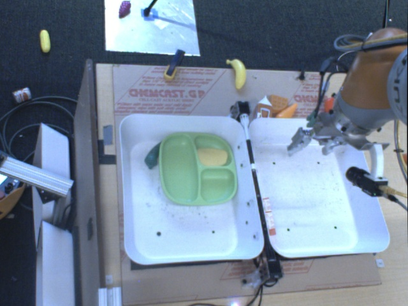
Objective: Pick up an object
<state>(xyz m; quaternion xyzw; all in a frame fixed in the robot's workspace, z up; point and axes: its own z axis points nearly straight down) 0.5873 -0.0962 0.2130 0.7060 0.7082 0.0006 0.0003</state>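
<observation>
My gripper hangs over the far part of the right bin, its metal fingers spread open with nothing between them. In the left bin lies a green divided plate with a yellow block in its far right compartment. A dark teal piece pokes out from the plate's left edge. All of these lie well to the left of the gripper, across the divider between the bins.
Behind the bins on the cardboard lie a yellow banana, an orange object and a yellow-and-blue clip. A black cylinder juts from the arm over the right bin's right side. Cables and metal parts crowd the left.
</observation>
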